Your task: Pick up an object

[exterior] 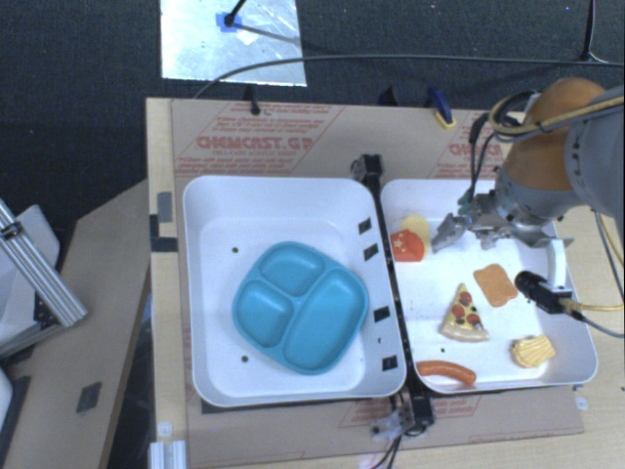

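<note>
The red-and-yellow toy food (410, 241) is the object nearest the claw (455, 231), and it is judged the likeliest target. It lies in the right bin (576, 360), against the divider between the two bins, at the far left corner of that bin. For the step to be done well, the claw should be centred over this piece before it is lowered, with the fingers set so that one does not catch on the bin wall just beside the toy; a grasp taken from the open side is advised. The claw is seen just right of the toy, above the bin floor, with its two fingers parted a moderate way and nothing between them; whether a fingertip touches the toy cannot be told. Farther from the toy, toward the near side of the same bin, a pizza slice (464, 314), a tan slice (495, 284), a crinkled chip (531, 351) and a sausage (446, 371) are spread well apart. In the left bin (210, 262) a blue divided plate (300, 306) is placed.
</note>
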`<state>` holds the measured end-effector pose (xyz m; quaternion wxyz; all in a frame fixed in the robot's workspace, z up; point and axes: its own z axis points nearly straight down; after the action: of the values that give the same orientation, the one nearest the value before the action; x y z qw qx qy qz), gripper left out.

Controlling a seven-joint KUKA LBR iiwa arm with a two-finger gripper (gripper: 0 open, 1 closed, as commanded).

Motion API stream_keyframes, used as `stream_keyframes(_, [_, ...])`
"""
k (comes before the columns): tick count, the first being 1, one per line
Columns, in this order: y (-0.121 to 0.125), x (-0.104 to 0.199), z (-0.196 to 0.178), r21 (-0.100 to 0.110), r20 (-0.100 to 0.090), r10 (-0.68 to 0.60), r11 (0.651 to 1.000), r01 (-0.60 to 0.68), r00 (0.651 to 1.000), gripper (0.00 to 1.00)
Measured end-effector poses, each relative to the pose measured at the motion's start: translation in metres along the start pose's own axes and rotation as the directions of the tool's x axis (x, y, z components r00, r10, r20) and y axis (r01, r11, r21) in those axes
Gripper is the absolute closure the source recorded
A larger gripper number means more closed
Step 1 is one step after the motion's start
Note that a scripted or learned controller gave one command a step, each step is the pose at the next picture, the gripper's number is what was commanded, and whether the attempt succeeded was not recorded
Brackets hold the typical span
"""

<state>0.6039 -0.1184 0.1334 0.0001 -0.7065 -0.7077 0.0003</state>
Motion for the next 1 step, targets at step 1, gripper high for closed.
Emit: stream_keyframes(1, [0.0003,0.0001,0.0509,0.0,0.0,0.001,1.0,-0.001,1.0,0.0])
